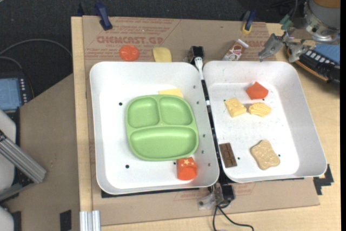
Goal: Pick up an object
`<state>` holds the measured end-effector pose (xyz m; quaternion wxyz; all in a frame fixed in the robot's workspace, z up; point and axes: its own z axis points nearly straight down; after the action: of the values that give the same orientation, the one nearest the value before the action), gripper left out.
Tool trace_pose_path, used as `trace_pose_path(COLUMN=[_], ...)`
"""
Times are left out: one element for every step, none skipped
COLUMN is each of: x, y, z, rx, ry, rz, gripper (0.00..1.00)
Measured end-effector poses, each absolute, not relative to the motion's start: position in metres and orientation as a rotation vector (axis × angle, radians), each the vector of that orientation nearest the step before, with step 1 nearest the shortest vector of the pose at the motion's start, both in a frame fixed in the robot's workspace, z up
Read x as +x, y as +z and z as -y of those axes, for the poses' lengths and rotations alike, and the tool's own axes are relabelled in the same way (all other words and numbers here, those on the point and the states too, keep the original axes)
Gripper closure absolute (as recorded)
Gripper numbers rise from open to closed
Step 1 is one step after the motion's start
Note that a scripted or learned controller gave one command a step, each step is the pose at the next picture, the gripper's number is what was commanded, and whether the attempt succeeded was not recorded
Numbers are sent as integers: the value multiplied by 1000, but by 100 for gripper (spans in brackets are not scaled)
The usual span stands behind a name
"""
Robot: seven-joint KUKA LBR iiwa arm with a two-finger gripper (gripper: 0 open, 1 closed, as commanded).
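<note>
My gripper (281, 47) hovers over the far right corner of the right bin (308, 116), above its back rim. Its fingers are spread open with nothing between them. In that bin lie an orange-red block (257, 90), a pale yellow wedge (234, 107), a yellow shell-shaped piece (260, 110), a tan biscuit (265, 154) and a brown chocolate bar (228, 154). The orange-red block is the nearest to the gripper, a little in front and to its left.
The left bin (105, 116) holds a green divided plate (161, 127), a red-orange piece with a star (186, 169) and a yellow slice (170, 93). Behind the bins lie an orange disc (129, 53), a yellow piece (161, 54) and a small packet (235, 51). Blue clamps (102, 16) grip the board.
</note>
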<state>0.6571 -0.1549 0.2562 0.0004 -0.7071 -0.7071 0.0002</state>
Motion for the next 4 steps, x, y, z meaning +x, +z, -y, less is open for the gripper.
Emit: trace_pose_path(x=[598,635,668,668], y=[197,77,85,96], z=[197,159,114,117], rx=[-2222,-2210,-2219,-2224], ry=[8,5,-4,-6], rz=[2211,2220,2230,2228], gripper=[0,0,0,100])
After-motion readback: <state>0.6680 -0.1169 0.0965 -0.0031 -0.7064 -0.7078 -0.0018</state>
